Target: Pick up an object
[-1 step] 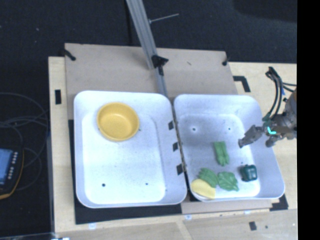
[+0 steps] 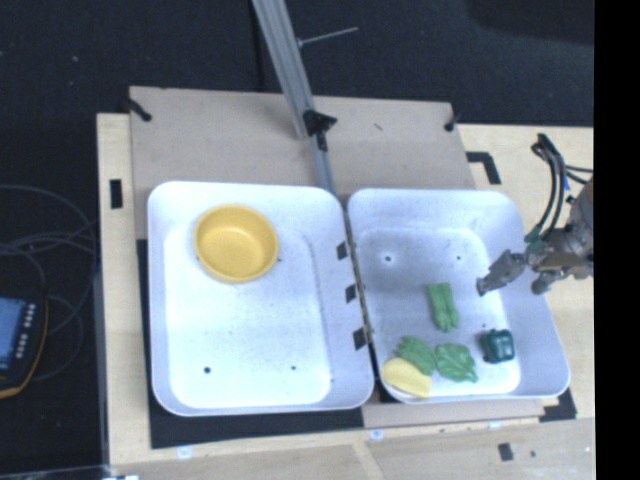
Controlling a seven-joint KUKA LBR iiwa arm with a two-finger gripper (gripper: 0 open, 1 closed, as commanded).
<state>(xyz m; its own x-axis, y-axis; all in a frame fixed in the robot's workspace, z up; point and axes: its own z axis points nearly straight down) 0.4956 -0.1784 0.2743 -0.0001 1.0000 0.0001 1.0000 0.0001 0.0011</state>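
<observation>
The right bin [image 2: 400,218] holds several small objects near its front. A long green piece [image 2: 441,306] lies in the middle, and two leafy green pieces [image 2: 415,351] [image 2: 456,362] sit side by side closer to the front. A yellow lump [image 2: 404,377] rests at the front rim, and a small dark green object [image 2: 497,345] sits at the right. My gripper [image 2: 518,276] hangs over the bin's right edge, above and behind the dark green object. It is open, with nothing between its fingers.
A yellow bowl [image 2: 236,243] stands in the back of the left bin [image 2: 250,358]. A grey metal rail [image 2: 285,53] slants down from the top to the divide between the bins. Cables [image 2: 550,168] loop beside the wrist at the right.
</observation>
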